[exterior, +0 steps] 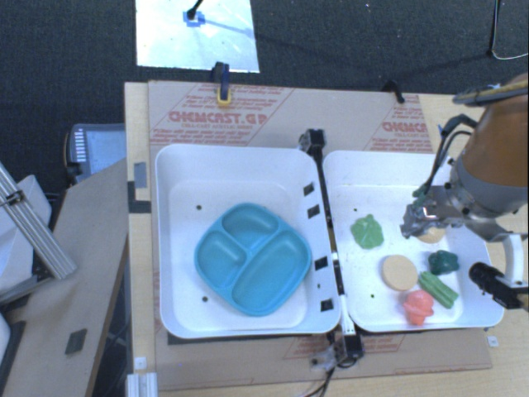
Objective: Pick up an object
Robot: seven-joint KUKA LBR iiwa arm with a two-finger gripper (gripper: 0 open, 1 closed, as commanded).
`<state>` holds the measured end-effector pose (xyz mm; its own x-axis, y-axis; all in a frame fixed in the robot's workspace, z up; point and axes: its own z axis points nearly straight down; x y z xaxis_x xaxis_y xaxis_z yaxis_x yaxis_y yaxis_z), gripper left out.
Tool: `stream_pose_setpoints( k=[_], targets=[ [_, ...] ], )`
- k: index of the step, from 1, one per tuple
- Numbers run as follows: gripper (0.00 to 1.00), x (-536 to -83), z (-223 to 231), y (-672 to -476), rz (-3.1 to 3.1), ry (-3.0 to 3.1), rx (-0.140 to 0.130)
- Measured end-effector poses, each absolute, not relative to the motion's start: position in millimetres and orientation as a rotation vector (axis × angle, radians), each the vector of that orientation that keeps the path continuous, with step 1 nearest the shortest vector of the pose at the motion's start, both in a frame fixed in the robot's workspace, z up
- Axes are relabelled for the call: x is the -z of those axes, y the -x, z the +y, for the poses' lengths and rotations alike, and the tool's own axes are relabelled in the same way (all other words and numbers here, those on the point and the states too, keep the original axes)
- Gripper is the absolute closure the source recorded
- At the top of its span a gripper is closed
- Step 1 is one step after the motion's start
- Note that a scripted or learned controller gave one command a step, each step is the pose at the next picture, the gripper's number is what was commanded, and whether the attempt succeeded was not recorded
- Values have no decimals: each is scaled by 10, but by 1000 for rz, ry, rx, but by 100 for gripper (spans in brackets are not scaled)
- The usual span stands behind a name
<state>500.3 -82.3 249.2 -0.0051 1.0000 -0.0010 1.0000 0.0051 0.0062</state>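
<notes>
Fingers of the gripper [423,220] are too small and too much in shadow to judge, so whether they stand open or closed cannot be told; nothing is seen between them.

At far left, the left bin [178,172] holds a blue tray [251,257] with three compartments, lying a little right of the bin's middle. A black divider strip [323,222] runs between the two bins.

In the right bin [364,176], a leafy green piece [367,231] lies nearest the divider. Right of it and lower is a flat tan disc [398,272], and below that, near the front wall, a pink lumpy piece [418,305]. A light green stick [437,289] lies slanted just beside the pink piece, touching or almost touching it. Above the stick sits a small dark green piece [443,262]. A pale tan round thing [431,235] lies just under the gripper, partly covered by it.

The arm [496,151], orange above grey, comes in from the right over the bin's far right part.
</notes>
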Motion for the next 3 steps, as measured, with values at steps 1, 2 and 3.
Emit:
stream_pose_setpoints(
  k=[1, 2, 3],
  targets=[
    [100, -2547, -297, -5017, 2232, -2210, -5],
    [100, -2558, 290, -5020, 2233, -2210, -5],
    [100, -2546, 823, -4985, 2233, -2210, -4]
  ],
)
